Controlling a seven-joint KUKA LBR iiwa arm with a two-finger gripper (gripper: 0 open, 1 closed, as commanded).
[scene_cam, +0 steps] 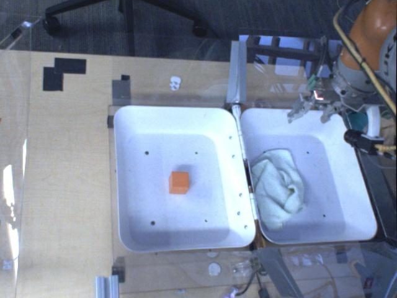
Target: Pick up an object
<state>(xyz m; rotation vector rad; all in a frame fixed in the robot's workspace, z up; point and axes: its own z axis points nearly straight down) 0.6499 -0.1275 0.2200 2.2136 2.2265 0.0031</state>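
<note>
The gripper [312,112] hangs over the far rim of the right bin [347,228], near its upper right corner, with its two fingers [297,112] spread apart and nothing between them; the grey arm with its orange band [372,23] rises behind it toward the right edge. Below and slightly left of the gripper, a crumpled white cloth [278,182] lies in the right bin against its left wall. Well apart from both, a small orange cube [179,182] sits near the middle of the left bin [133,228], clear of its walls.
</note>
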